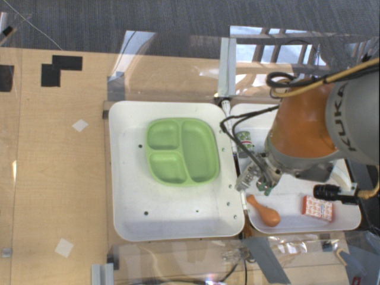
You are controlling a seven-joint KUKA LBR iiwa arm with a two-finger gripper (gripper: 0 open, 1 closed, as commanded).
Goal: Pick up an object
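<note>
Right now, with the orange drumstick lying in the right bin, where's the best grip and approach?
Probably the narrow neck of the orange drumstick, from above. It lies flat in the right bin, thin end up-left, bulb down-right. Close the hand across the neck, since the rounded bulb would likely slip. The hand is already just above the thin end.

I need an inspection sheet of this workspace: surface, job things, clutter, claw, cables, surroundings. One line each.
Surface: bench bears left bin and right bin, side by side.
Job things: green tray with three compartments in left bin; orange drumstick toy and small red-white box in right bin.
Clutter: small green-white item partly hidden in right bin.
Claw: claw over right bin, above drumstick toy; fingers unclear.
Cables: black cables loop beside the arm.
Surroundings: black tape marks on bench; dark carpet beyond.
</note>
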